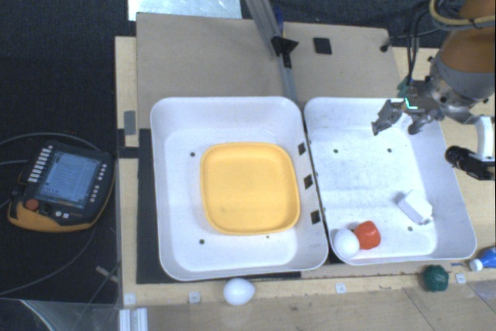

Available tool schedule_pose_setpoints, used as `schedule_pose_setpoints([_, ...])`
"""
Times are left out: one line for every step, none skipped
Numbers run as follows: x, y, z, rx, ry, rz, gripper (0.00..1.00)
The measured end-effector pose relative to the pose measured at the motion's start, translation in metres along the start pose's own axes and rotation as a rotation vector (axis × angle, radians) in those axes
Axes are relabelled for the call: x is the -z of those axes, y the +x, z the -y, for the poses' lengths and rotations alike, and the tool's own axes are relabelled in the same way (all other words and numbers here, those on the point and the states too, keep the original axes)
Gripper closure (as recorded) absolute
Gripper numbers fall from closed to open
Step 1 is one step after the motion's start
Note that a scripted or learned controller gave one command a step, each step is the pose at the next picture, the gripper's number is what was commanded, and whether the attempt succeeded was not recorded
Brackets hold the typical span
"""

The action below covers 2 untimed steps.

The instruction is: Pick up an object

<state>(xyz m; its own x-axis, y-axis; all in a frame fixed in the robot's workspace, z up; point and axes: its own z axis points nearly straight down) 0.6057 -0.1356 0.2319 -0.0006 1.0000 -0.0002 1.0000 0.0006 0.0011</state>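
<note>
- The surface [232,62] is seen as a flat tan board, matt and bare around two shallow bins set side by side.
- The left bin [174,136] is a white, smooth tray with rounded corners; a yellow square plate [250,187] with soft corners lies flat in its middle.
- The right bin [446,190] is of the same white material, its floor faintly scuffed, and the graspable objects are gathered along its near edge.
- The gripper [397,118] is held over the far right corner of the right bin, its two dark fingers spread apart with nothing between them.
- The decisive relation is judged to be this: the objects lie well apart from the gripper, toward the near side of the bin, so a traverse toward the camera is called for before any descent.
- A white oblong block [415,208] lies nearest, its long axis slanted across the bin floor.
- An orange cap-like piece [367,235] rests touching a white egg-shaped ball [346,243] in the near left corner.
</note>
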Motion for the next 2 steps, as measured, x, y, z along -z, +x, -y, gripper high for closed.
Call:
schedule_pose_setpoints([0.0,0.0,0.0,0.0,0.0,0.0,0.0])
schedule_pose_setpoints([-0.048,-0.009,0.004,-0.001,0.004,-0.001,0.0])
